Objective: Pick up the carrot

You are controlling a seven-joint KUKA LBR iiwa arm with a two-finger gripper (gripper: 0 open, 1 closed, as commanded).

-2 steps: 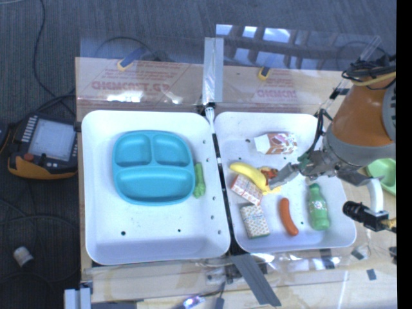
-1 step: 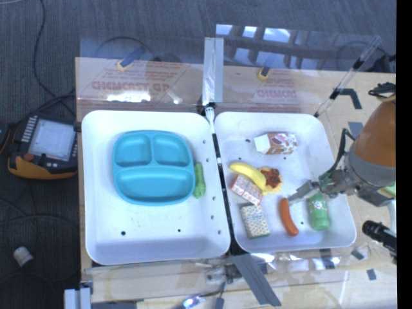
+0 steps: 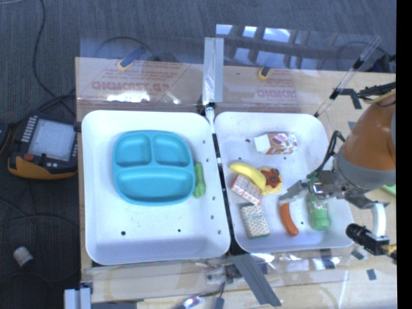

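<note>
A robotics lab. A bench [image 3: 96,82] stands on dark grey carpet [image 3: 96,11] with loose cables [image 3: 26,5] trailing over it. Two white bins [image 3: 103,237] hold toy food and a blue plastic tray [image 3: 153,167]. A handheld control pendant [image 3: 42,148] lies on the floor, far across the bench from the robot arm [image 3: 370,150].

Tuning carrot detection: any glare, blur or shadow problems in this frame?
Camera view: soft overall, small labels unreadable; bright glare on the clear panels behind the bins and some washout on the right bin wall. The carrot reads clearly orange on white, lightly shadowed, with the tool close beside it.
</note>
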